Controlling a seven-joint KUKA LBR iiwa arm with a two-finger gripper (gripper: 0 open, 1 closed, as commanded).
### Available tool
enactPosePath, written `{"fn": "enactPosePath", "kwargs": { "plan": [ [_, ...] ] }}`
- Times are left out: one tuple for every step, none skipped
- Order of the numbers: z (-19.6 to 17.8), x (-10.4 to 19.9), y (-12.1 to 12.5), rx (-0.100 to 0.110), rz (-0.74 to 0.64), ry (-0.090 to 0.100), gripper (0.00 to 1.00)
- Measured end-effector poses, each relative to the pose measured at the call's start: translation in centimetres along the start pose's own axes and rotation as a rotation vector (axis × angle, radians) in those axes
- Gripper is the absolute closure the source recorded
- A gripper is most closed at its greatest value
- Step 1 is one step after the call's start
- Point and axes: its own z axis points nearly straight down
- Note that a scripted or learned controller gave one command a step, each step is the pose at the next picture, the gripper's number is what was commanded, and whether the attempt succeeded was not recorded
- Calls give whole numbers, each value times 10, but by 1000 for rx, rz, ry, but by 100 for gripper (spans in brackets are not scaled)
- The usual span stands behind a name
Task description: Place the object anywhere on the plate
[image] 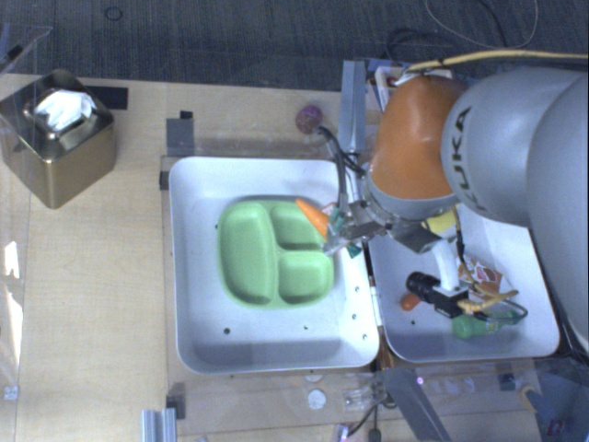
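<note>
Where the arm (515,136) reads KUKA, jaws beside orange carrot (311,215) at edge of green plate (248,256), grip state unclear.

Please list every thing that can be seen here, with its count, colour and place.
left bin: one, white, centre of the view
right bin: one, white, beside it
plate: one, green, in the left bin
orange thing: one, orange, at the plate's far right rim
green thing: one, green, right bin, near edge
box: one, brown, far left, outside the bins
small ball: one, purple, behind the left bin
arm: one, grey with orange band, from the right
tool: one, grey, at the plate's right rim
</note>
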Motion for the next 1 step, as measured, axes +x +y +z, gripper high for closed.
{"fn": "enactPosePath", "kwargs": {
  "plan": [
    [0,-1,0,-1,1,0,0]
  ]
}}
